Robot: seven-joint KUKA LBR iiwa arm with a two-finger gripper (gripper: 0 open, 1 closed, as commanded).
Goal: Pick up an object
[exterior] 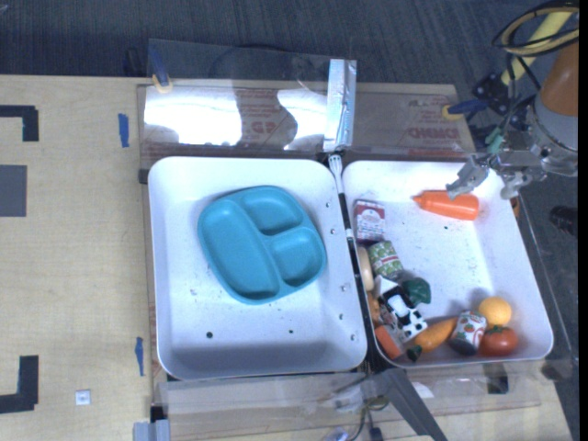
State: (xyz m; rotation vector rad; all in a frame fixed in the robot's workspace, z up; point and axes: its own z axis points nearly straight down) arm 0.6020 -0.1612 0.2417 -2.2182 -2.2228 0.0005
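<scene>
My gripper (pixel 487 184) hangs over the far right corner of the right bin (pixel 528 255), open, with nothing between its fingers. An orange toy carrot (pixel 448 205) lies just below its left finger (pixel 465 181); whether they touch I cannot tell. Along the bin's left wall lie a red and white carton (pixel 369 220) and a green labelled can (pixel 386 261). In the near corner sit a black and white cow toy (pixel 404 316), a second carrot (pixel 434 334), a small can (pixel 469 331), an orange fruit (pixel 496 310) and a tomato (pixel 500 342).
The left bin (pixel 175 274) holds a blue divided plate (pixel 262 243). A clear plastic panel (pixel 248 108) stands behind the bins. Yellow and black cables (pixel 537 30) hang by the arm at the top right. The right bin's middle floor is bare.
</scene>
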